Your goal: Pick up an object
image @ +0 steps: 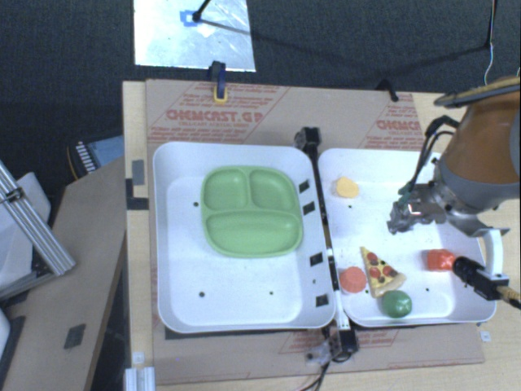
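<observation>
The right bin (pixel 370 163) holds a yellow piece (pixel 347 188) near its far left, a red round slice (pixel 352 280), a pizza slice (pixel 381 271), a green ball (pixel 396 304) at the front, and a red-orange block (pixel 440 260) to the right. My gripper (pixel 404 216) hangs over the middle of this bin, right of the yellow piece and up-left of the red-orange block. Nothing shows between its fingers.
The left bin (pixel 175 283) carries a green divided plate (pixel 251 211). A black divider with clips (pixel 317 218) runs between the bins. The arm's orange and grey body (pixel 484 157) covers the right bin's far right corner. Cardboard (pixel 244 112) lies under both bins.
</observation>
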`<state>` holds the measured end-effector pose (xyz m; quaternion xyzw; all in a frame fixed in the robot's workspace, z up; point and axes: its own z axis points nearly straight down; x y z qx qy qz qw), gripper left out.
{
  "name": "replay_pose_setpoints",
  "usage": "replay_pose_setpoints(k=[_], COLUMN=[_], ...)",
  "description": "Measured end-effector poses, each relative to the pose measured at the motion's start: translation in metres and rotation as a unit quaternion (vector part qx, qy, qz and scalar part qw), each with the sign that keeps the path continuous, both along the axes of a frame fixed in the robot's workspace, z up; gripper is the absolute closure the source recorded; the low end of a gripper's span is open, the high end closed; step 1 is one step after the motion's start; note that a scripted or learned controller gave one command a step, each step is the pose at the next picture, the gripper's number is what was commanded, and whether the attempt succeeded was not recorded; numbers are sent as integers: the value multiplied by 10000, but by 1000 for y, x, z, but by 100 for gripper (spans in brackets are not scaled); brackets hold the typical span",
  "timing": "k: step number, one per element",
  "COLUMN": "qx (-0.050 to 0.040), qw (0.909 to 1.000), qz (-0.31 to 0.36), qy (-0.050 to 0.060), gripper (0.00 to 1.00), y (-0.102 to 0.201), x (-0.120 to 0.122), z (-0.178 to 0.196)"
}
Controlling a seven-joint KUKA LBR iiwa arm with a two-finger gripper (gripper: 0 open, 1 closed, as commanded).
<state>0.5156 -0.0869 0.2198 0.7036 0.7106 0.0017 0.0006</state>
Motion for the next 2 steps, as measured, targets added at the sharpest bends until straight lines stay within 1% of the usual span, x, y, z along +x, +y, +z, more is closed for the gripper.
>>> replay_pose_setpoints(k=[1, 2], qx=[0, 0], qw=[10000, 10000], qz=[2, -2], qy=[1, 2], gripper=[100, 100], y=[51, 95], x=[20, 29], z=[-7, -5])
